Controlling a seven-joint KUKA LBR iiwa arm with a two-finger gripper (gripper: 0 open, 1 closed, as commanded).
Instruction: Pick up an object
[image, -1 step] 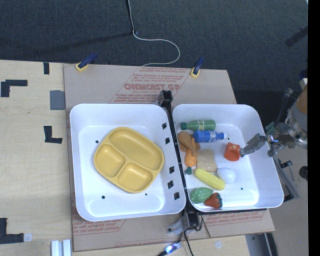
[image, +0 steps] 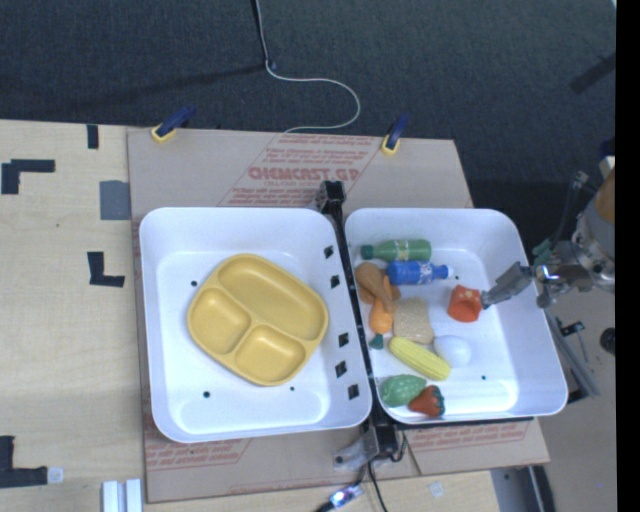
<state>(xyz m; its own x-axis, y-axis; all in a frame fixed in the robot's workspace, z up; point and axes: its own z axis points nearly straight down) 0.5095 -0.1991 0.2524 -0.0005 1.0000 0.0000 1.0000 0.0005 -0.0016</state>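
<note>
Camera view: yellow tray (image: 258, 318) in left bin (image: 160, 300), toy foods in right bin (image: 510, 380); pincer (image: 500, 290) state unclear.

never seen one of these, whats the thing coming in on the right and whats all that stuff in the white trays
This is one picture from a camera fixed above a bench, looking down at a slant. The grey thing on the right is a robot arm; its gripper is the two-finger tip that picks things up. It sits low over the right bin, right beside a small red toy, but nothing is visibly between its fingers, so I would not call anything held.

The left bin holds a yellow divided plate. The right bin holds toy food along its left side: a green bottle, a blue bottle, a corn cob, a strawberry and a few more pieces.
</note>
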